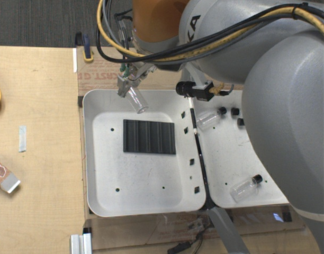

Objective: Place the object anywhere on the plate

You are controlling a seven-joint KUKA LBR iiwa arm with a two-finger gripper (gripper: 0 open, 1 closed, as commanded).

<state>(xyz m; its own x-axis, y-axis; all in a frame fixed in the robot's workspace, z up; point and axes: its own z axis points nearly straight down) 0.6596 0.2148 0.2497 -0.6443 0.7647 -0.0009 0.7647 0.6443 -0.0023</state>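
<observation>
A black ribbed plate (149, 136) lies flat in the left bin (101, 194), in its upper middle. My gripper (126, 88) hangs over the bin's back rim, just up and left of the plate's back-left corner. A small clear vial (136, 101) slants down and to the right from its tips, its upper end pinched between the fingers. The vial's lower end hovers just behind the plate's back edge. The grey arm and its orange band cover the top right of the view.
In the right bin (268, 194) lie two more clear vials, one near the divider (207, 120) and a black-capped one at the front (245, 188), plus small black pieces (228, 111). On the wooden bench at left are a grey strip (22, 139) and a wrapped item (4, 177).
</observation>
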